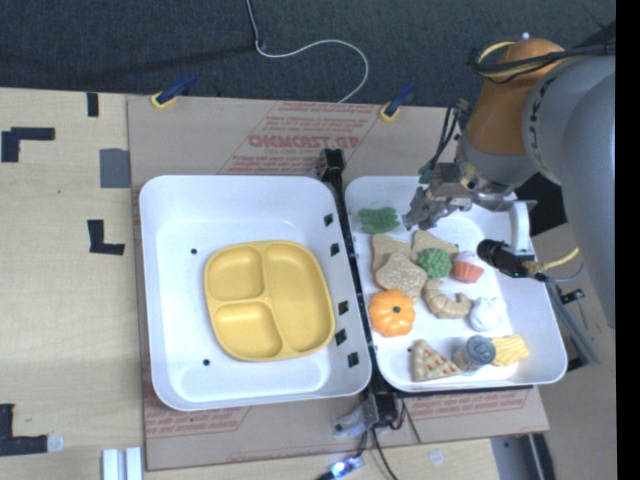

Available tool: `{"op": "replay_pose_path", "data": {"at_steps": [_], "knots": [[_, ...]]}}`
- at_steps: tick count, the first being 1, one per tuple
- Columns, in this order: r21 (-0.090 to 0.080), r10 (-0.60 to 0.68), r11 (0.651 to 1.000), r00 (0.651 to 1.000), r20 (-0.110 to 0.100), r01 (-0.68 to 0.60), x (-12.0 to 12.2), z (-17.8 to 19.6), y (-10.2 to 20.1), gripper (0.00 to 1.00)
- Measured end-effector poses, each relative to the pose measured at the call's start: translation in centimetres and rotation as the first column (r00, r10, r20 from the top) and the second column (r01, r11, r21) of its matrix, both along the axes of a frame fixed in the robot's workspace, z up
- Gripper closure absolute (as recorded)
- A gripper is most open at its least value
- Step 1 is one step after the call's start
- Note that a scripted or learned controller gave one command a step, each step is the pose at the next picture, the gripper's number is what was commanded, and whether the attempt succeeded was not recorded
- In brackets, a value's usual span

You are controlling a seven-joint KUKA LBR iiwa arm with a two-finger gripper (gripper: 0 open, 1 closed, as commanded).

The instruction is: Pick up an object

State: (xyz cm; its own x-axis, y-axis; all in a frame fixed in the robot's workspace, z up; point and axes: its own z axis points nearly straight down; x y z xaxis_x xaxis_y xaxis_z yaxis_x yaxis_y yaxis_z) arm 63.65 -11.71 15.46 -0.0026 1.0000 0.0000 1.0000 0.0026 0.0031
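You are looking at a sorting layout: two shallow white plastic bins sit edge to edge, one as the source and one as the destination. The left white bin (170, 268) holds only a yellow three-compartment plastic tray (268, 300), which sits bare, so it reads as the drop-off side. The right white bin (545, 353) carries all the small toy food, which is why the grey arm with the orange band (520, 88) reaches in there.

The two-finger gripper (428, 208) hangs low over the far end of that right bin. You cannot tell from this slanted view how its jaws stand, and nothing is visibly between them, so do not count anything as held.

Just to the left of the jaws lies a flat green leafy toy piece (379, 219), near them but apart. Just below the jaws sit a tan bread-shaped toy slice (398, 268) and a small green broccoli toy (434, 261), crowded together and touching neighbours. These three are the likeliest targets, judging by closeness alone.

Farther below the jaws you find a round orange toy pumpkin (392, 312), a pink and white cupcake toy (467, 267), a tan waffle-patterned wedge (430, 361), a grey round toy (477, 351) and a yellow corn piece (510, 348).

The crowding matters: a descent onto the bread slice may nudge the broccoli, whereas the green piece stands clearer.
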Motion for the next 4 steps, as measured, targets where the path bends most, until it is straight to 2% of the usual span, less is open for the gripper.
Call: {"op": "replay_pose_path", "data": {"at_steps": [1,2,3,4], "knots": [[-0.001,-0.001,1.0,1.0,0.002,0.001,0.9,5.9,-0.4,1.0],[0.0,-0.001,1.0,1.0,-0.003,0.001,0.9,7.0,-0.4,1.0],[0.002,0.004,1.0,1.0,-0.006,-0.004,0.8,6.2,5.9,1.0],[0.001,0.003,1.0,1.0,-0.006,-0.003,0.7,5.7,10.6,1.0]]}}
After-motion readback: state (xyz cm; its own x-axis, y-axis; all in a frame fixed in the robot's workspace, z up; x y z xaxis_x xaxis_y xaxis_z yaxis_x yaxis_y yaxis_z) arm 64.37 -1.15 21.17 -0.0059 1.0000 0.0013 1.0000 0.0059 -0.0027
